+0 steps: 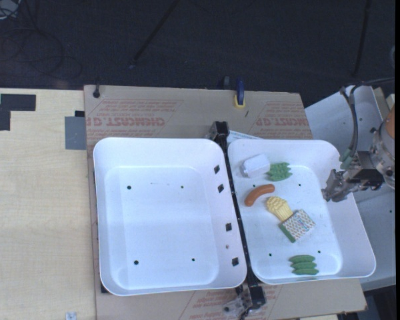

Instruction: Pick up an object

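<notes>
The right bin (pixel 350 245) holds several small items: a white block (pixel 255 165), a green leafy piece (pixel 279 171), an orange sausage (pixel 259 194), a yellow corn-like piece (pixel 279 208), a checkered box (pixel 299 225) and green pea pods (pixel 303 264). My gripper (pixel 335 187) hangs over the right bin's right rim, apart from all the items. Nothing shows between its fingers.
The left bin (pixel 113 159) lies beside the right one, with a black divider (pixel 229 205) between them. Both rest on a cardboard sheet (pixel 160 115) on a pale wooden bench (pixel 33 212). A cable (pixel 353 122) hangs by the arm at right.
</notes>
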Available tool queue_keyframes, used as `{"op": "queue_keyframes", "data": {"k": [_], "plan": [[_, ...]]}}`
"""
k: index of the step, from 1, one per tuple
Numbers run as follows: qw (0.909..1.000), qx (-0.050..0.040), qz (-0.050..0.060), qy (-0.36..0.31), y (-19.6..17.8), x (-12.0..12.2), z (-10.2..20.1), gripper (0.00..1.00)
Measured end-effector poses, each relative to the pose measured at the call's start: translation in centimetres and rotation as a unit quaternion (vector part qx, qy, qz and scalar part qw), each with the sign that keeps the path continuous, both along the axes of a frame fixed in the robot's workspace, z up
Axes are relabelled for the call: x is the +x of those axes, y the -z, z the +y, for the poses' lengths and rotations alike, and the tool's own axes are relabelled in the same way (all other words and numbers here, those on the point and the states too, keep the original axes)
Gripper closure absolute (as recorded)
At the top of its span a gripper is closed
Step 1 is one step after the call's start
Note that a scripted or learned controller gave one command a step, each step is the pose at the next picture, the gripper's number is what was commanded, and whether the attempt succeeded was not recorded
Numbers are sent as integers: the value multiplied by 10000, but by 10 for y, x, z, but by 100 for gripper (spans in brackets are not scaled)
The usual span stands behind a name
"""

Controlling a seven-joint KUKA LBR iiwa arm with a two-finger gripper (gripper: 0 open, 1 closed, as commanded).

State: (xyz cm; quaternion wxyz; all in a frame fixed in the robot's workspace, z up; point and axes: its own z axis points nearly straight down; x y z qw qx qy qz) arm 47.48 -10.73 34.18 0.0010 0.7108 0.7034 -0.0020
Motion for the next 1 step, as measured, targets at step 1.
{"op": "queue_keyframes", "data": {"k": [1], "plan": [[10000,30,-8,-91,-26,2,83,100]]}}
